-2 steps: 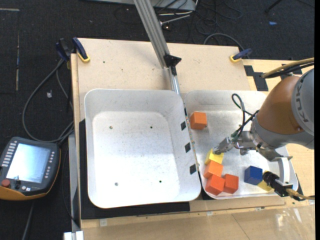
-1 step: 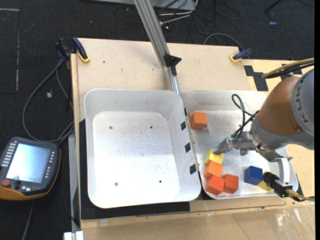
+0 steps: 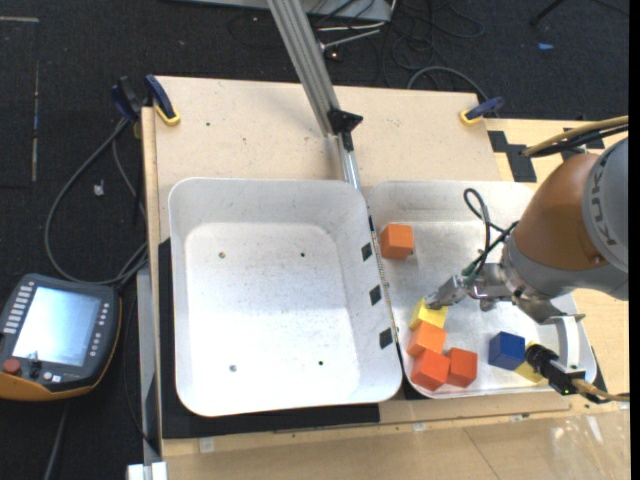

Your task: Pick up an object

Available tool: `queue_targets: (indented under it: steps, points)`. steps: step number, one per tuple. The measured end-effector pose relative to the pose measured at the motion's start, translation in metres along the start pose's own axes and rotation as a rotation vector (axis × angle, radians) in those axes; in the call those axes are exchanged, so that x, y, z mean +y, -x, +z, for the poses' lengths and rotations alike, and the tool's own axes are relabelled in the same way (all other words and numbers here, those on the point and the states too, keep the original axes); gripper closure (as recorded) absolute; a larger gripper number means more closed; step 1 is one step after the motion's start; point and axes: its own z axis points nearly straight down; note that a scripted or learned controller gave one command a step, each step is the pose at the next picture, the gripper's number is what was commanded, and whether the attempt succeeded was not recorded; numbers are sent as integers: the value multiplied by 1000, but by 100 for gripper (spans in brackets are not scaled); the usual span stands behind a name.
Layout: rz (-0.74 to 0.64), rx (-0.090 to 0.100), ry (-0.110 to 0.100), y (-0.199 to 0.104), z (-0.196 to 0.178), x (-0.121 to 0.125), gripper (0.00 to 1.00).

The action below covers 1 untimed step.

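The right bin (image 3: 450,208) holds several blocks. An orange cube (image 3: 398,240) sits alone near its far left. By the front left corner lie a yellow block (image 3: 430,317), an orange block (image 3: 428,338), and two more orange-red blocks (image 3: 432,368) (image 3: 462,366). A blue cube (image 3: 507,349) rests further right, with a small yellow piece (image 3: 530,371) beside it. My gripper (image 3: 443,295) reaches in from the right and hangs low just above the yellow block, its tip pointing left. Nothing shows in its grasp.
The left bin (image 3: 200,268) lies beside the right one, sharing a raised wall (image 3: 375,278). A slanted metal pole (image 3: 305,48) rises behind the bins. A teach pendant (image 3: 55,333) lies off the bench at left. Cables trail over my wrist (image 3: 485,233).
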Motion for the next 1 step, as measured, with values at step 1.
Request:
queue_targets:
  steps: [1]
  points:
    - [-2, -1, 0, -1, 0, 0, 0]
